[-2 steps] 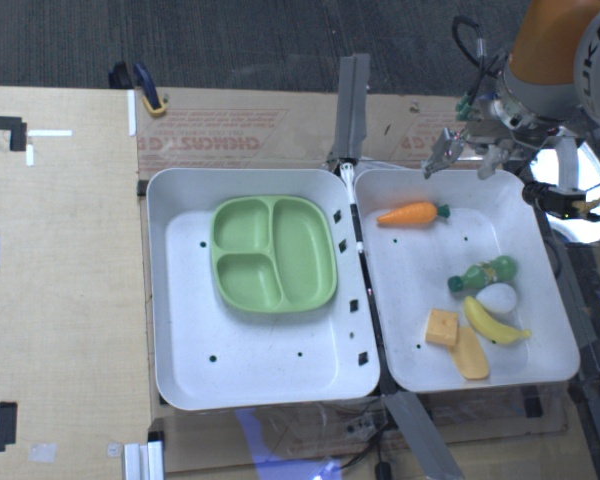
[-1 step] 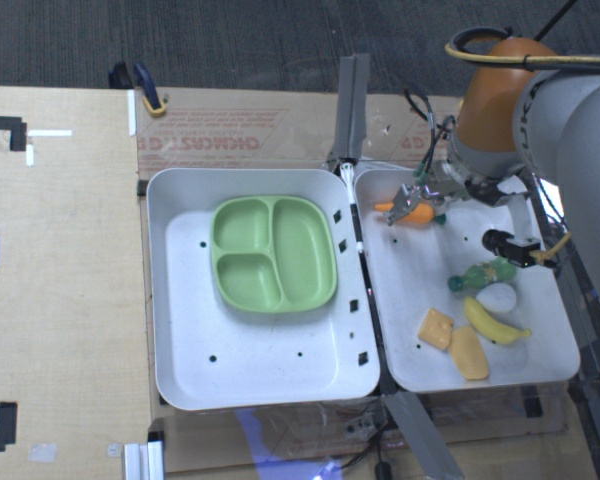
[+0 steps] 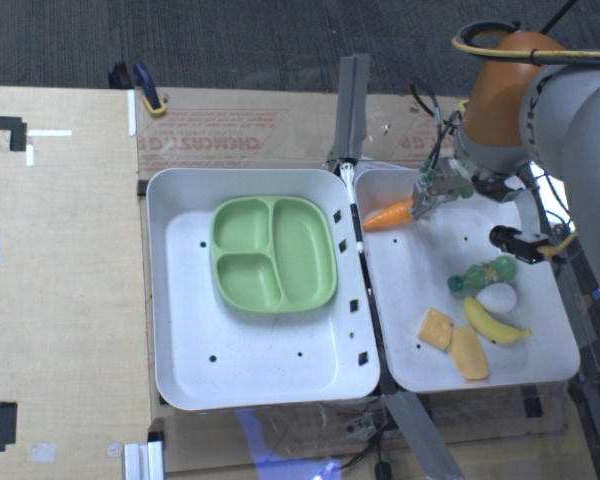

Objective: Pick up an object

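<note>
The carrot, a small orange cone, sits at the far left corner of the right bin, its pointed end aimed left toward the divider between the bins and its thicker end at the gripper. The fingers are closed on that thick end, so the carrot is pinched between them; whether it is lifted off the bin floor or resting on it cannot be told from this angle. The gripper hangs from the grey arm, whose orange band shows just above the wrist, with cables running along it, reaching in from the right over the far edge of the right bin. Nearer the front of the same bin, well apart from the carrot, lie a green bottle-like toy, a white rounded object just beside it, a yellow banana touching or almost touching the white object, and two flat orange-tan pieces side by side near the front rim. The left bin holds a light green divided plate with three compartments, lying flat toward the far middle of the bin. Both bins rest side by side on the bench, a pale wooden surface with a few black marks along its left side.
</note>
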Controlling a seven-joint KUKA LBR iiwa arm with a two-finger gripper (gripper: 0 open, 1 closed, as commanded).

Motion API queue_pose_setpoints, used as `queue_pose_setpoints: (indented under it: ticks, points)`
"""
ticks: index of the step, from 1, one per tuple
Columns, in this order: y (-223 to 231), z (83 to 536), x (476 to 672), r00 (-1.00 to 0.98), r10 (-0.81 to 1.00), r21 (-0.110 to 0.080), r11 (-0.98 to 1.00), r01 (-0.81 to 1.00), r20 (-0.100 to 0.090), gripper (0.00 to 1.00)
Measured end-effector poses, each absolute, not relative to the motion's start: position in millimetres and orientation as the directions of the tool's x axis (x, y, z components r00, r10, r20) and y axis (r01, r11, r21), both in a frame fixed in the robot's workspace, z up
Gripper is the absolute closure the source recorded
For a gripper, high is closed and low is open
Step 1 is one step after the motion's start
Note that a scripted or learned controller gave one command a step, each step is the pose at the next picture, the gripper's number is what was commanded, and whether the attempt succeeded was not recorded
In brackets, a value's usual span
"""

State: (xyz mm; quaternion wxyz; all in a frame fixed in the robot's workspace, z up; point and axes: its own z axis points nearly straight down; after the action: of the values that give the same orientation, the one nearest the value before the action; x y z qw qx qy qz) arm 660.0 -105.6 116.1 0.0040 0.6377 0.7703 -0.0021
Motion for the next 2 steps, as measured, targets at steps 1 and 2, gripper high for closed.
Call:
queue_pose_setpoints:
  ticks: [1, 2]
  points:
    - [-104, 103, 660.1, 0.114, 0.994, -0.005, -0.114, 0.994, 0.002, 1.00]
    - [-83, 192, 658.1, 0.060, 0.998, 0.000, -0.060, 0.998, -0.002, 1.00]
